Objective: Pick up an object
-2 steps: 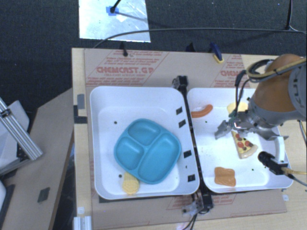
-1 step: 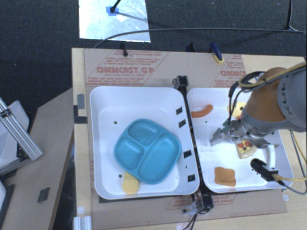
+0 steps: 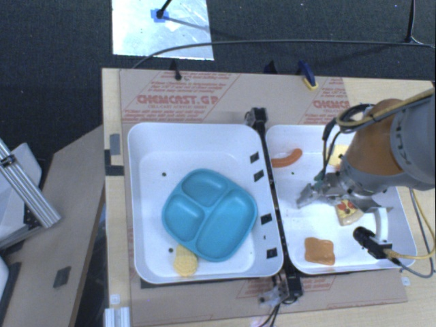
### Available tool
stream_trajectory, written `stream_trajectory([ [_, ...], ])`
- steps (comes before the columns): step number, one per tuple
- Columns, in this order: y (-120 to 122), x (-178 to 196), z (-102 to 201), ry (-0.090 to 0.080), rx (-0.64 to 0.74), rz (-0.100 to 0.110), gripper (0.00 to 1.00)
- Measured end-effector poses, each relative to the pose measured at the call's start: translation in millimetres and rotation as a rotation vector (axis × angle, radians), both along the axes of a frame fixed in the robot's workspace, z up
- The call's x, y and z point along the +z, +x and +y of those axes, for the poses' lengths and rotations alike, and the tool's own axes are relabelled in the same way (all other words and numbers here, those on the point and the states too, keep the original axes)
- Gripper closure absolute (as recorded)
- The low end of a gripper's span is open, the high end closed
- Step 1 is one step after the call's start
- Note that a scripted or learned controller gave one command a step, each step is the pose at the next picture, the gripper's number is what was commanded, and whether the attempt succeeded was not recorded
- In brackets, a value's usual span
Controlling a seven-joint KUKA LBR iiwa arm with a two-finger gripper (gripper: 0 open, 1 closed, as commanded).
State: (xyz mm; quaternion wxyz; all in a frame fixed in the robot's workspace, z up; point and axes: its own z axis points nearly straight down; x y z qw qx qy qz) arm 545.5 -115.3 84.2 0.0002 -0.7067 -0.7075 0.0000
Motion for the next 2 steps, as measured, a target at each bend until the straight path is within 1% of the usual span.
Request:
stream_trajectory([
  [1,1.1,11.6,0.2,0.001,0.000,-0.003,1.00],
  [2,10.8,71.3,2.6,-0.002,0.004,-0.006,1.00],
])
